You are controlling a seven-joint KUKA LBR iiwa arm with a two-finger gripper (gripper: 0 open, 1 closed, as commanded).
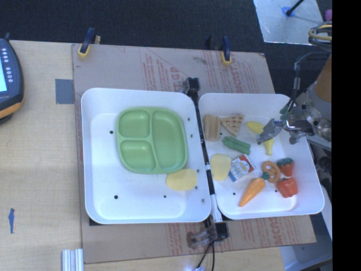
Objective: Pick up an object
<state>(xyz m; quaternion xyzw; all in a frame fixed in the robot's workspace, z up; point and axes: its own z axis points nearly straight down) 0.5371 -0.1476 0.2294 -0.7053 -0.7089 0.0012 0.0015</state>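
Observation:
My gripper (269,132) reaches in from the right and hangs over the upper right part of the right bin (304,209). It sits right above a yellow banana-like piece (268,145), with another yellow bit (254,126) just to its left. A green bean pod (236,145) lies further left. Nearby lie a bread slice (211,127), a sandwich wedge (232,123), a small milk carton (242,167), a pale yellow chip (220,166), a carrot (251,191), a pretzel (269,170), and two red vegetables (286,187).
The left bin (101,202) holds a green divided plate (152,140) and a yellow chip (181,179) near its right wall. A ridge with clips separates the bins (201,145). A handheld pendant (8,81) lies at the far left of the bench.

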